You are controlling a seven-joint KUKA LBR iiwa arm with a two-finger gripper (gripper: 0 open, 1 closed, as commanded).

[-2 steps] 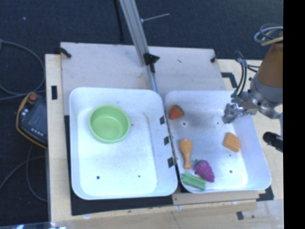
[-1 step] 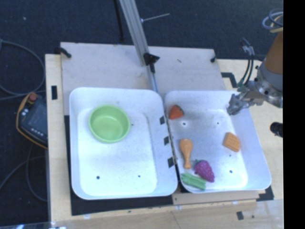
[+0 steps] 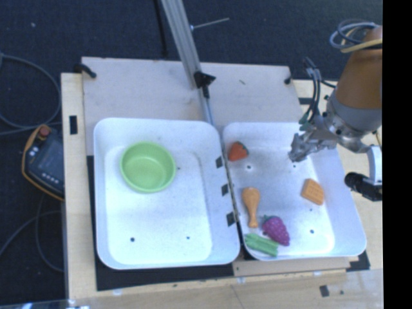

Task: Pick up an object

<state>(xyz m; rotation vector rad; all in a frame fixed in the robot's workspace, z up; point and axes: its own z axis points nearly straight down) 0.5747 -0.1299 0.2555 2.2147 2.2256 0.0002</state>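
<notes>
The counter (image 3: 148, 89) carries two shallow white bins side by side, the left bin (image 3: 109, 237) holding a green bowl (image 3: 149, 166) that sits upright toward its upper left part. The right bin (image 3: 341, 230) holds the small things: a red-orange strawberry-like piece (image 3: 238, 151) near its upper left corner, just beside the wall between the bins; a tan drumstick (image 3: 251, 205) lying roughly lengthwise lower down on the same side; a purple bunch of grapes (image 3: 275, 229) just right of and below the drumstick's lower end; a green piece (image 3: 261, 244) at the bin's lower left rim, touching or nearly touching the grapes; and an orange wedge-like piece (image 3: 313, 191) alone toward the right side, well apart from the others. The arm (image 3: 358, 76) comes in from the right, its orange band above the grey wrist, and the pincer (image 3: 300, 150) hangs over the upper middle of the right bin, between the strawberry-like piece and the orange wedge and above the latter. Nothing shows between its tips, and I cannot tell whether it stands open or closed, since its metal parts blur together against the white floor. A slanted metal rail (image 3: 183, 34) crosses the counter's back edge, and a handheld controller (image 3: 44, 161) lies on the dark floor at the left.
</notes>
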